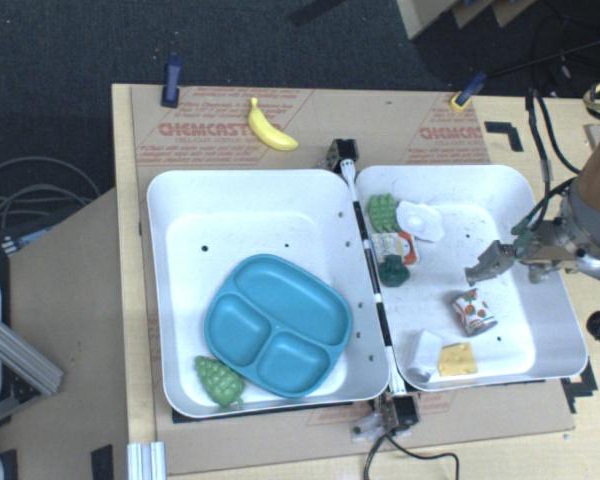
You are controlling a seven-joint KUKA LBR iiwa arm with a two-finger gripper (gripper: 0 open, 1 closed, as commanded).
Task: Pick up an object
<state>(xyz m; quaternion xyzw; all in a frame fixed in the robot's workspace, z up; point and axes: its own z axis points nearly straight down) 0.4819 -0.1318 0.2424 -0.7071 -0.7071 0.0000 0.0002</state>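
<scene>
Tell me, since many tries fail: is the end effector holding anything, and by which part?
Nothing is held. The end effector hangs over the right bin, above the small red-and-white object, with nothing between its fingers.

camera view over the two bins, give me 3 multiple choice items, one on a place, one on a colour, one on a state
1. Where does the banana lie?
A. in the left bin
B. on the cardboard beyond the bins
C. on the tray

2. What colour is the divided tray in the left bin?
A. blue
B. red
C. yellow

3. Where does the gripper stand?
A. over the right bin, nothing between its fingers
B. over the left bin
C. gripping the banana

Answers:
1 B, the banana rests on the printed cardboard above the left bin's far rim.
2 A, the tray is light blue.
3 A, it hangs above the right bin, close to a small red and white packet.
</scene>
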